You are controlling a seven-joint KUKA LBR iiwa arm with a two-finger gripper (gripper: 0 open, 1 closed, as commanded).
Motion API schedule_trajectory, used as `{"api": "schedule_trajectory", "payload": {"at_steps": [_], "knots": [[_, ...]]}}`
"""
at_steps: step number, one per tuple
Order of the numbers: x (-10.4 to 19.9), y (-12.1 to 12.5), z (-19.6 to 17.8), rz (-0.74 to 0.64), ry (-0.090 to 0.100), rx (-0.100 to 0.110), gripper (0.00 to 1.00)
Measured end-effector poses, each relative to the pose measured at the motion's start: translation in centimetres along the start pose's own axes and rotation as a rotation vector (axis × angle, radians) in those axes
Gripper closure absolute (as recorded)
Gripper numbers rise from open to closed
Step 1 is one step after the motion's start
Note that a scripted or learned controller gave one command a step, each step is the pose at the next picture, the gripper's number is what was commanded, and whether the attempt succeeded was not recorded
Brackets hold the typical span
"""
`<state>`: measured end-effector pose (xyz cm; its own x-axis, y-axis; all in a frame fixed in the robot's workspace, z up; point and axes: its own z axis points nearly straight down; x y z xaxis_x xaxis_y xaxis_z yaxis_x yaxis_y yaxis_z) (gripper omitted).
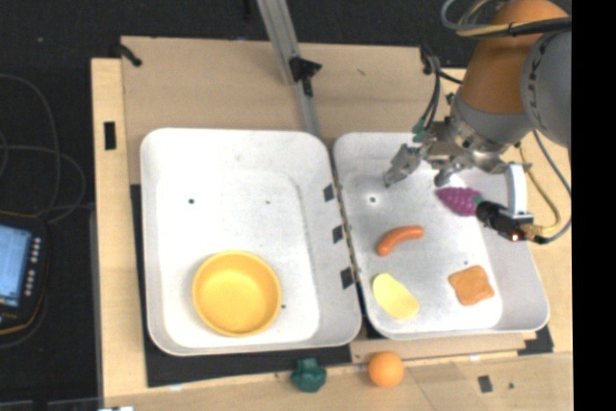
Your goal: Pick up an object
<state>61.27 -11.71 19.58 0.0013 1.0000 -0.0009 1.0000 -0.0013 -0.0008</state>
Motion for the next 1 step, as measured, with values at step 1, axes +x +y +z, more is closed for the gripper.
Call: {"api": "schedule_trajectory", "payload": {"at_steps": [1], "knots": [[-0.58, -0.17, 4.30, 0.000, -0.001, 0.003, 0.00]]}}
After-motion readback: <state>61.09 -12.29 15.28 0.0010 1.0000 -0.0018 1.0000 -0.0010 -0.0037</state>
